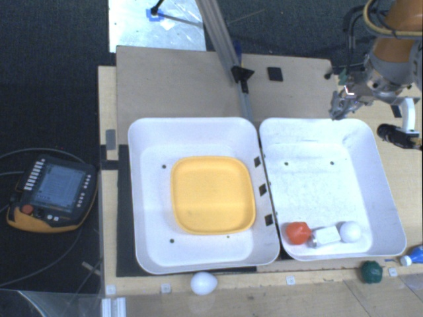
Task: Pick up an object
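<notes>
The grey arm with its orange band [395, 20] leans in from the upper right, its gripper [338, 111] poised over the right-hand shallow white bin's [370, 150] far rim. A square yellow plastic plate [213, 194] lies in the left bin [142, 177]. The small orange ball [297, 232], white block [326, 236] and white ball [350, 230] sit along the right bin's near edge (their shapes are blurry).

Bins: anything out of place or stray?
Yes. A white egg and a green ball lie on the bench outside the bins, by the near edge. In the right bin, the red and white items crowd its near wall. The yellow plate sits squarely in the left bin.
</notes>
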`<state>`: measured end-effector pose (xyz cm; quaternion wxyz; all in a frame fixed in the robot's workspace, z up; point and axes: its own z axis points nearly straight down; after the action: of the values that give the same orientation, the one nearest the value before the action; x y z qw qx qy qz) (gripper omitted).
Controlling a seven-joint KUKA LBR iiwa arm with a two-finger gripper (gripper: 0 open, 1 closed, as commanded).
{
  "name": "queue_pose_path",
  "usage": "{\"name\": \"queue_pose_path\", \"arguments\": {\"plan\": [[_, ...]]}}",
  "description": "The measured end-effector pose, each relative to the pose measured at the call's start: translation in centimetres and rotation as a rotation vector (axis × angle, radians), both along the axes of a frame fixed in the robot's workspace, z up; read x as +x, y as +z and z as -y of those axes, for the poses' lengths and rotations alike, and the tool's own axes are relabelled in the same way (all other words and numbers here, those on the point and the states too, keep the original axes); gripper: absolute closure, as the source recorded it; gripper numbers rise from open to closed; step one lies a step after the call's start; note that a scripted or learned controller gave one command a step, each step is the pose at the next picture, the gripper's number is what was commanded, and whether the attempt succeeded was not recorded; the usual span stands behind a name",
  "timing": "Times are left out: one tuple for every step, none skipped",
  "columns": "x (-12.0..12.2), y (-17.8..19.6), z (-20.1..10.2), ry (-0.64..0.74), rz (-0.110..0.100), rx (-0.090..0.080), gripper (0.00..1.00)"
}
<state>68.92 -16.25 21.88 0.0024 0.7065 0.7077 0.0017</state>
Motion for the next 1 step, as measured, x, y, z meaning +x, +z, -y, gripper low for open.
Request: {"name": "queue_pose_path", "arguments": {"plan": [[0.08, 4.67, 0.01, -0.001, -0.001, 0.0, 1.0]]}}
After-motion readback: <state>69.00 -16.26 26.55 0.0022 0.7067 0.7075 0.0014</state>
